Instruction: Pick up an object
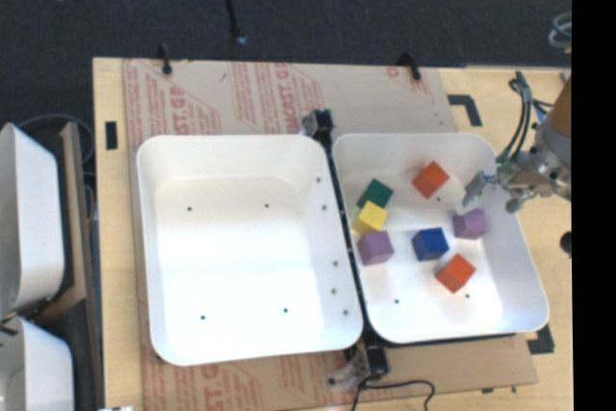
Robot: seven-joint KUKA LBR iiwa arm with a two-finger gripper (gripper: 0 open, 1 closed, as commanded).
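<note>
Watching my gripper [481, 188] hovering with jaws apart over the right bin [520, 303]; I'm judging the purple cube [470, 224] nearest, sitting just beside the fingertips at about seven o'clock, not yet clamped

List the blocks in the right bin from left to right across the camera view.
Yellow block → green block → blue block → lower orange block → right purple block.

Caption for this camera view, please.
Gripper hovers at the right bin's edge near a purple cube, six more cubes beside it.
</note>
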